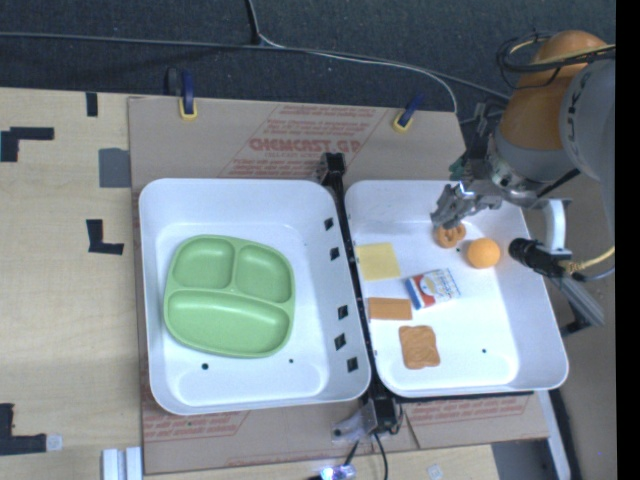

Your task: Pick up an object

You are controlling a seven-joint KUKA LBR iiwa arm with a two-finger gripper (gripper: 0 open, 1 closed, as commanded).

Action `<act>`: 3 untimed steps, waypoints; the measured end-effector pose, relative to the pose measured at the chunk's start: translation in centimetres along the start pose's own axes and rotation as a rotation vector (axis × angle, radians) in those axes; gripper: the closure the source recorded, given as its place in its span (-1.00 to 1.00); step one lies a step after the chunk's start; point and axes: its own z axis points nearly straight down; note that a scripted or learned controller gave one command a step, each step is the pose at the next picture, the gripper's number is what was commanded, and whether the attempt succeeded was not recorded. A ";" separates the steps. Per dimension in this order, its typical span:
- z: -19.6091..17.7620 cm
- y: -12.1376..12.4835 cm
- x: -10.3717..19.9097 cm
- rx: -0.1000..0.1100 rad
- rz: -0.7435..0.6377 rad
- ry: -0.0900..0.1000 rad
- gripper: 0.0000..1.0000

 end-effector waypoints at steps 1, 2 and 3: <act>-1.4 0.0 0.1 0.003 -0.001 0.001 1.00; -0.9 0.2 4.8 0.004 -0.001 0.001 1.00; -0.7 -0.4 10.2 0.006 -0.005 0.003 1.00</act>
